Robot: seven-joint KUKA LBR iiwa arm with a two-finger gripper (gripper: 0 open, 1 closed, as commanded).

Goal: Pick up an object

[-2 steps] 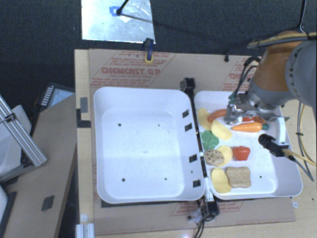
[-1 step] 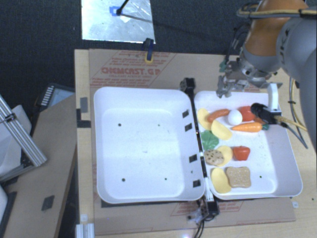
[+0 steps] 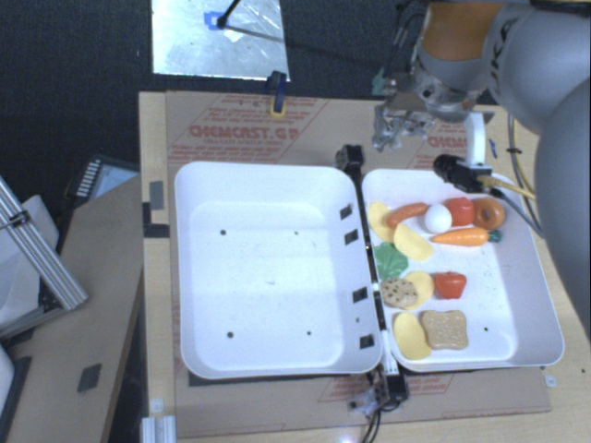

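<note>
My gripper [image 3: 398,137] hangs over the cardboard just behind the back rim of the right bin [image 3: 531,289], above the toy food and touching none of it. The bin holds several toy foods: a white egg [image 3: 437,218], a red tomato [image 3: 460,210], an orange ring [image 3: 489,213], a carrot [image 3: 459,238], a sausage [image 3: 407,213], a green leaf [image 3: 390,261], a cookie [image 3: 400,292], a red pepper [image 3: 450,284], a toast slice [image 3: 444,329] and yellow pieces [image 3: 412,335].
The left bin [image 3: 268,266] sits beside the right one, joined by a black clipped divider [image 3: 362,247]. A shiny metal sheet [image 3: 220,24] lies behind the bench. A yellow and blue clamp [image 3: 277,95] stands at the cardboard's back edge.
</note>
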